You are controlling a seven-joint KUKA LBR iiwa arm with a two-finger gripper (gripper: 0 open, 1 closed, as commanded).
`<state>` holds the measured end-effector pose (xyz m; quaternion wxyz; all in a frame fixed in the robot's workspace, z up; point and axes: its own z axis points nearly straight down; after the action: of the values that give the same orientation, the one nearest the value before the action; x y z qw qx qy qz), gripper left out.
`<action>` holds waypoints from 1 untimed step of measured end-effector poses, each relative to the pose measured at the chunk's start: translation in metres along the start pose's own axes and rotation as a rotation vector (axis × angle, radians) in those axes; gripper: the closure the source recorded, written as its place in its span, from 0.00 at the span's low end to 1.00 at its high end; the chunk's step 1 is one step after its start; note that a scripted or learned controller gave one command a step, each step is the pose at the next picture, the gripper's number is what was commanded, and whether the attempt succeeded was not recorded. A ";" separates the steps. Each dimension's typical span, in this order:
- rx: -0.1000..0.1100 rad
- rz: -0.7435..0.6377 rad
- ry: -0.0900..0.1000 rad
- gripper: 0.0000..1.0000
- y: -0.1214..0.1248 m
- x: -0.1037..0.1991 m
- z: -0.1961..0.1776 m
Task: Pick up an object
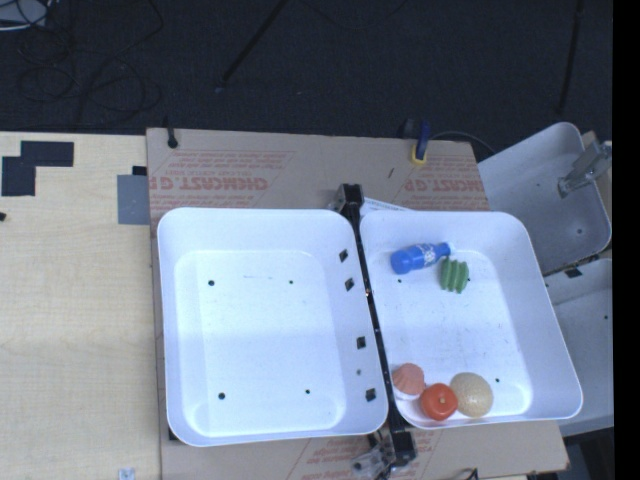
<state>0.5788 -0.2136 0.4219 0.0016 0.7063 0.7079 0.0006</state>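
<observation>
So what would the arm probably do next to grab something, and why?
Probably swing in over the right bin and come down on the blue bottle. It lies apart from the green object, while the red ball and its neighbours crowd the near corner, leaving little room around them.

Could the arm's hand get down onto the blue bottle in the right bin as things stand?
Probably yes. The blue bottle lies on its side in the right bin with nothing over it; the green object sits close beside it, apart, which might crowd one side.

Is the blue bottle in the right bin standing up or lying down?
Lying down. The blue bottle rests on its side on the right bin floor, long axis running across it, beside the green object.
</observation>
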 end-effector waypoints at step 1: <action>0.003 -0.001 0.000 0.00 0.007 0.000 -0.004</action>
<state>0.5862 -0.2134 0.4262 0.0003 0.7059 0.7083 -0.0004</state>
